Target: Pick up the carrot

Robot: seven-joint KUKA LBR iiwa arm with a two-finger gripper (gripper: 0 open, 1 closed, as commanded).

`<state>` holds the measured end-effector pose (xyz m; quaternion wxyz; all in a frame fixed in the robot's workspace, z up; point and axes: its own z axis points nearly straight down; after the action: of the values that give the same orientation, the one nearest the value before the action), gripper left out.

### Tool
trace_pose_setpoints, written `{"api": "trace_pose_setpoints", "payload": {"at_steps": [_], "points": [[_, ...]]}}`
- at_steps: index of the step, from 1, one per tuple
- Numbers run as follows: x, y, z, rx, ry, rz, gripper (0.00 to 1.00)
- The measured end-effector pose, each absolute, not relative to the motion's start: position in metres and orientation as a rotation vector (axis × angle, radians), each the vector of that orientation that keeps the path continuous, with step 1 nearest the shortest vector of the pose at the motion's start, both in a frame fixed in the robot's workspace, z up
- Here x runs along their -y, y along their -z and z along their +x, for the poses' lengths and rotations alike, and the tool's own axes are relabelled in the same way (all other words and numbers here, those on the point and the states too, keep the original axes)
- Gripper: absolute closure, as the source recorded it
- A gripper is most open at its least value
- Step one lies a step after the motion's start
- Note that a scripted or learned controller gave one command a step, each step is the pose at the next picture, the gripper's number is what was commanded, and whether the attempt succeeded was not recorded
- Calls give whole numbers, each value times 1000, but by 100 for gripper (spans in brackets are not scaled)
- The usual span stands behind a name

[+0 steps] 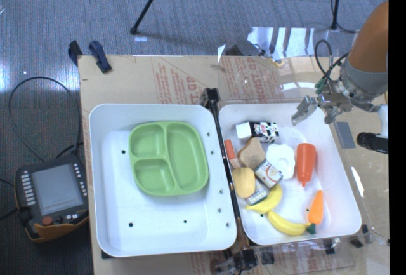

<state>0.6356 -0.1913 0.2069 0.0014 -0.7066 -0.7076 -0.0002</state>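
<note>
The carrot point(315, 206), orange with a small green top at its near end, lies in the front right corner of the right bin point(342, 169), beside a banana point(287, 224). My gripper point(316, 113) hovers over the bin's back right part, well behind the carrot and just behind an orange-red bottle point(306, 162). Its two fingers are spread open and there is nothing between them.
The right bin also holds a bread slice point(252, 153), a cow-patterned carton point(258, 131), a white round piece point(281, 159), a small box point(269, 173), a yellow lump point(243, 181) and a second banana point(268, 201). A green divided plate point(169, 157) sits in the left bin point(114, 216).
</note>
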Motion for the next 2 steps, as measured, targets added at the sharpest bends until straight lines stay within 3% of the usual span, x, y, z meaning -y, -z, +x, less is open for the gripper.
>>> {"api": "trace_pose_setpoints", "payload": {"at_steps": [1, 2], "points": [[212, -144, 567, 2199, -7, -2230, 0], [205, -86, 511, 2429, -1, -1978, 0]]}}
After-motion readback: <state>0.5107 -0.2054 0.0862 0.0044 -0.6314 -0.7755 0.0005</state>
